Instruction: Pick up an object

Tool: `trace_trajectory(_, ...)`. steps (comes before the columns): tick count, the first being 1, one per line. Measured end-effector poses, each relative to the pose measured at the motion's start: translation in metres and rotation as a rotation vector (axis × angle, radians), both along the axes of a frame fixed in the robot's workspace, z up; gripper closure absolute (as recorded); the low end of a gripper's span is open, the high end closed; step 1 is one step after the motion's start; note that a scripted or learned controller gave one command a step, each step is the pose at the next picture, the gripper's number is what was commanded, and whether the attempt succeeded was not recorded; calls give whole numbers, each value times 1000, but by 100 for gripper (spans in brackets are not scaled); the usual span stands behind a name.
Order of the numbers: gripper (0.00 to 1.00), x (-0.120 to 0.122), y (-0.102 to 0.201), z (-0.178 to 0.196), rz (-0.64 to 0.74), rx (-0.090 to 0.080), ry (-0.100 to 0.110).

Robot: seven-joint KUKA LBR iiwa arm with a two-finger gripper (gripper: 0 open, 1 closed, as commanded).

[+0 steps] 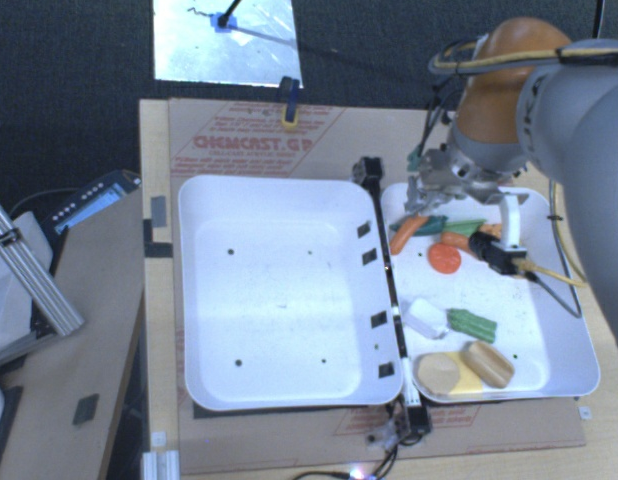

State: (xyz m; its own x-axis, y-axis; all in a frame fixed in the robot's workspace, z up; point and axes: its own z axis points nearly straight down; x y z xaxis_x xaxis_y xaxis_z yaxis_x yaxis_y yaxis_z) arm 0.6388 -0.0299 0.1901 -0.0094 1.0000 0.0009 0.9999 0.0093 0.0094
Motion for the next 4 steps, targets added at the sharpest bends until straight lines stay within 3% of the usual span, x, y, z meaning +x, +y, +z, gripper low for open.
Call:
trace_trajectory(1,100,-105,44,-6,-2,2,17)
trace_trajectory(2,100,-91,104,143,3,4,-9)
trace_trajectory(3,100,-157,103,-14,-8,-2,25)
trace_trajectory(4,100,-91,173,32,1,3,0)
